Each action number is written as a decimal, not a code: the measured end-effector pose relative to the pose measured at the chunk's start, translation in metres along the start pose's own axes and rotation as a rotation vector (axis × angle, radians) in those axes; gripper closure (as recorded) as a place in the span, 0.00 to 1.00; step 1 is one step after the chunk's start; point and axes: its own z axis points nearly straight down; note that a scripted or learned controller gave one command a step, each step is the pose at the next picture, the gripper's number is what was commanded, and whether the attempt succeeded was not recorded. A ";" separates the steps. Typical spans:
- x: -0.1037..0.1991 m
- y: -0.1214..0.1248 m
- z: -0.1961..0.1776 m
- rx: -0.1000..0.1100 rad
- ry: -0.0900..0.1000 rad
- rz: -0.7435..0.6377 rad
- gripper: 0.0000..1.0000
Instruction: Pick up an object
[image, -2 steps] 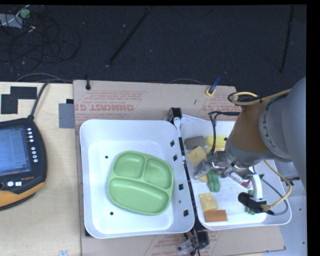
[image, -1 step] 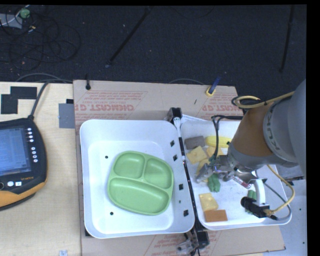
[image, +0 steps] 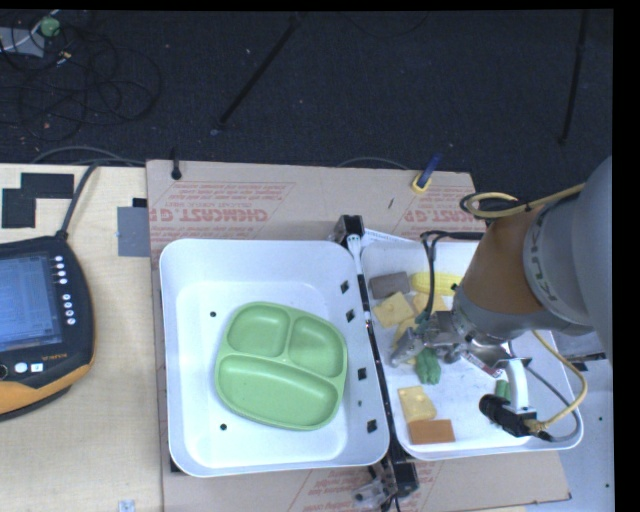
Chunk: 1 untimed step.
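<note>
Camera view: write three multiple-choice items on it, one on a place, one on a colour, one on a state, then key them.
1. Where does the divided plate lie?
A. left bin
B. right bin
C. cardboard

2. What colour is the small object beside the gripper?
A. red
B. green
C. blue

3. How does the divided plate sit?
A. flat, compartments up
B. upside down
C. propped on the bin wall

Key: A, it lies on the left bin floor. B, the object in the right bin is green. A, its three compartments face the camera.

Dark carpeted floor (image: 300, 90) with cables beyond pale wooden bench (image: 110, 420).
</note>
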 end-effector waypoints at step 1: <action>0.006 -0.014 0.000 -0.001 0.001 0.003 0.00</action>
